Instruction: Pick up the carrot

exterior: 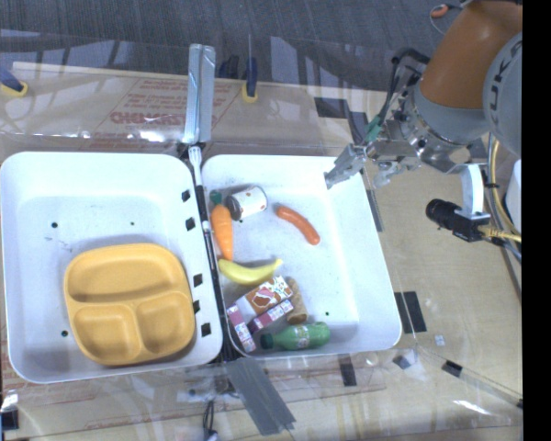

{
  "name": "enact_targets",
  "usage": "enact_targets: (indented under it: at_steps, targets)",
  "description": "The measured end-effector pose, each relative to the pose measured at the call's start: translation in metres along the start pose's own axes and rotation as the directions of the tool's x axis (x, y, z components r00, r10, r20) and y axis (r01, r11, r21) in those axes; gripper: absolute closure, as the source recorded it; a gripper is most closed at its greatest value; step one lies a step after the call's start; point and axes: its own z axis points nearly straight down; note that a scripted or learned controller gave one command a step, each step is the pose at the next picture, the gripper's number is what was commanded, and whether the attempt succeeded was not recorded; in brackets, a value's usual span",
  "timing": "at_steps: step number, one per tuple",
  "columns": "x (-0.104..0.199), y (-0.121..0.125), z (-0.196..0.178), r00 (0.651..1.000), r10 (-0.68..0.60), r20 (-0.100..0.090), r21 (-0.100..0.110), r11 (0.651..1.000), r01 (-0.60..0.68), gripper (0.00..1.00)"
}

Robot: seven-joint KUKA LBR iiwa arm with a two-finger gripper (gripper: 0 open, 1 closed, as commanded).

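1. Nearest us in the right white plastic bin (372,288): a green plastic bottle (297,336) lying on its side by the front wall, and a purple-and-white packet (241,329) beside it.
2. Just behind those we see a brown snack carton (274,297), then a yellow banana (248,269) lying crosswise.
3. The orange carrot (222,231): short, tapered, smooth, lying lengthwise against the right bin's left wall, thin tip touching the banana, fat end by a small white-and-black can (247,202).
4. An orange-red sausage (297,224) lies apart, mid-bin.
5. The left white bin (37,191) holds a yellow compartment tray (129,301).
6. Farthest: the two-finger gripper (344,170) hangs over the right bin's back right corner, nothing between its fingers; we cannot tell whether they are spread or pressed together.
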Motion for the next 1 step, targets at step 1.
enact_targets:
  at_steps: [1]
  targets:
    - [0.0639,-0.0126,0.0969,1.0,0.025,0.0,0.002,1.0,-0.025,0.0]
